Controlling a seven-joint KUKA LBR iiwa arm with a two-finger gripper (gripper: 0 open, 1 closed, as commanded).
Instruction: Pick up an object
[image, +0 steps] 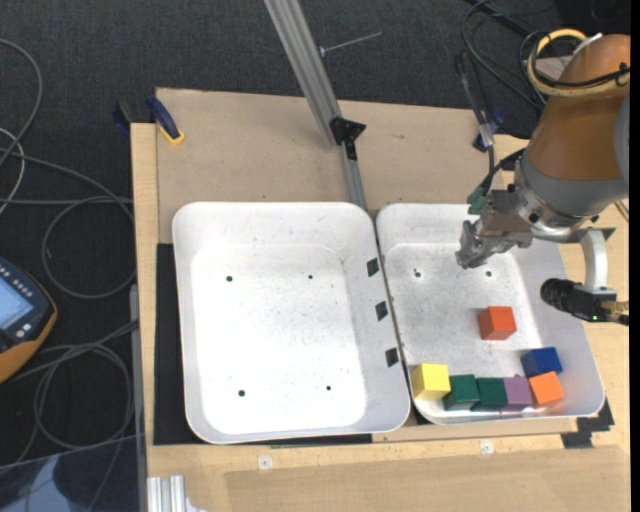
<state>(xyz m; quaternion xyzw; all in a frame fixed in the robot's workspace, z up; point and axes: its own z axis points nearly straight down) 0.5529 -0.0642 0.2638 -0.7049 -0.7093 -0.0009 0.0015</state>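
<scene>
We took the red-orange block (497, 322) as the likeliest thing to be picked: it lay alone on the floor of the right bin (440, 300), apart from the other blocks. Nearer the camera than this block, a row of blocks sat along the bin's near wall: a yellow block (432, 379) at the left end, then a dark green block (463, 390), a green block (491, 392), a purple block (517, 391) and an orange block (546, 387), touching or nearly so. A blue block (541, 361) sat just behind the orange one, to the red-orange block's right and nearer the camera. Farther from the camera than the red-orange block, and slightly left of it, the gripper (478, 252) hung over the bin's far part, well apart from the block. We saw nothing between its fingers, and we could not tell how they stood. Left of the red-orange block, beyond the right bin's wall, lay the left bin (200, 300).
</scene>
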